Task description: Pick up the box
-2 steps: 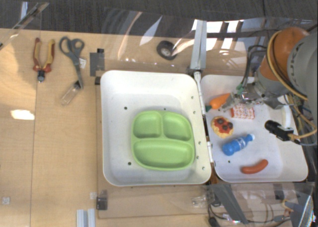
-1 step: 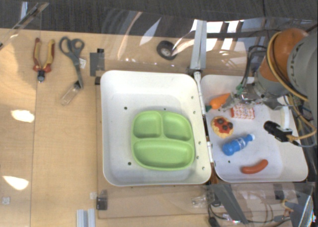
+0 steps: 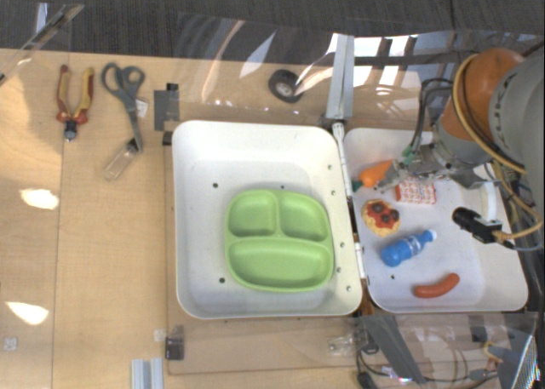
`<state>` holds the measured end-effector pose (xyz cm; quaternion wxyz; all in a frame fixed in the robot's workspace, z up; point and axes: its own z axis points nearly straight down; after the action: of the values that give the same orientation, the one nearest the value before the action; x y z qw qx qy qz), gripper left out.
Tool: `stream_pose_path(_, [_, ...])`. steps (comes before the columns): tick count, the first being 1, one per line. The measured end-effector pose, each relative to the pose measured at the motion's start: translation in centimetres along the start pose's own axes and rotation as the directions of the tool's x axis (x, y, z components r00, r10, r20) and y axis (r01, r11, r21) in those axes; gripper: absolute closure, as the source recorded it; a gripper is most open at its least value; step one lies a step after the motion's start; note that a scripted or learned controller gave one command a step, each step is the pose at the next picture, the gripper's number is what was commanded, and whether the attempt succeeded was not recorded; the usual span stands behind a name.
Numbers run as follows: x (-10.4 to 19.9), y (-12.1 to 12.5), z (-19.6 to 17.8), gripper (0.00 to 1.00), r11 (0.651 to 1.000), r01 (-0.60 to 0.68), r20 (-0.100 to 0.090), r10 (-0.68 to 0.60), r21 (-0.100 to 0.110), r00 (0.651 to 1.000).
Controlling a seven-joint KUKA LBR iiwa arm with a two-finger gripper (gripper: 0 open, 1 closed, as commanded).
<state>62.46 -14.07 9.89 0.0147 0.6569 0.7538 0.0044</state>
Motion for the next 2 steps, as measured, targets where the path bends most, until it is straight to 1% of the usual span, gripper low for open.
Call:
stream_pose_path(1, [-0.9, 0.1, 0.2, 0.0, 1.0, 0.015, -0.012, -0.015, 0.009, 1.0])
stream_pose_path(2, [-1.0, 0.5, -1.2, 1.0, 1.0, 0.019, -0.002, -0.019, -0.003, 1.0])
